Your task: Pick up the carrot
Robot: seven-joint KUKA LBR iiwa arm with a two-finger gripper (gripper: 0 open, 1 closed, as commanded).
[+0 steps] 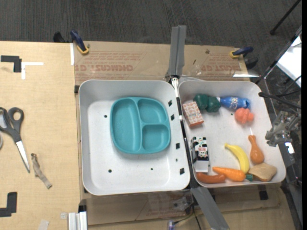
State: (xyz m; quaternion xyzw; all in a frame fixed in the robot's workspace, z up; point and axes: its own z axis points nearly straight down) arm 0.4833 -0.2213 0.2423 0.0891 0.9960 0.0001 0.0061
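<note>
Lying along the near wall of the right bin (268, 92), the carrot (230, 173) points its orange body toward the left, with a bit of green at its right end. Its left tip touches a reddish-orange sausage-like piece (210, 178), and its green end sits just beside a tan slice of bread (264, 171) in the near right corner. A banana (239, 156) curves just above the carrot, and an orange drumstick-shaped toy (255, 150) lies to the banana's right. A small black-and-white carton (200, 151) stands against the bin's left wall. Farther back are a red-patterned box (192, 114), a dark green toy (207, 102), a blue bottle (234, 102) lying on its side, and an orange-pink fruit (243, 115).

At the bin's right edge the tool (279, 133) shows as a grey metal cluster, well apart from the carrot; whether it is open or closed I cannot tell.

A teal divided plate (140, 124) rests in the left bin (93, 143). On the counter (38, 109) to the left lie scissors (15, 133).
</note>
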